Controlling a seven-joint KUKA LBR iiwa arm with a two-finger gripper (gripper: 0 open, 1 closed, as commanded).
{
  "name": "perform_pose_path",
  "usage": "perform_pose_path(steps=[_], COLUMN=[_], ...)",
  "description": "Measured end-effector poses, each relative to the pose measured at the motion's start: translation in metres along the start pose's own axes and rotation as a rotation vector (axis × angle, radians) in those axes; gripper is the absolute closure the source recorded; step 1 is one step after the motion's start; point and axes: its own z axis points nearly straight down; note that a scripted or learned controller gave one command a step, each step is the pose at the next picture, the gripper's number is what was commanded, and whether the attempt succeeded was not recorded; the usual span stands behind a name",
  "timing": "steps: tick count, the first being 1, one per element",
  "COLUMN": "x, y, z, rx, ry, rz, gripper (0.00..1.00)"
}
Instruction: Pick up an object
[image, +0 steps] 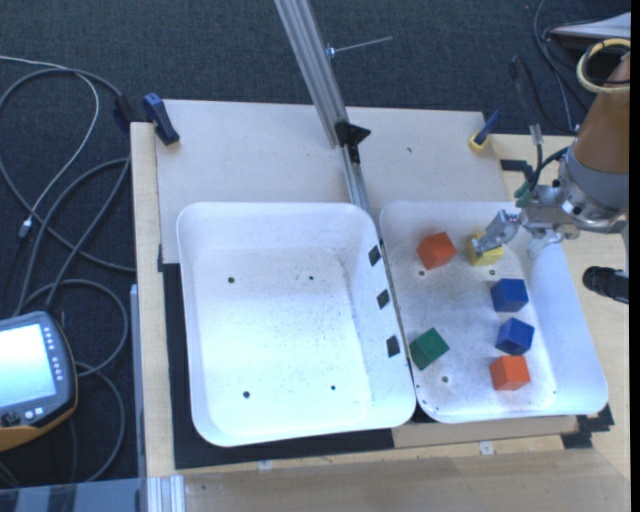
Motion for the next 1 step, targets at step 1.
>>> perform_pose_path(steps=[1], x=[0.0319], y=[0.0447], z=[0.1135], rx=[0.006], ry=[0.001], rz=[-0.003], gripper=[0.0])
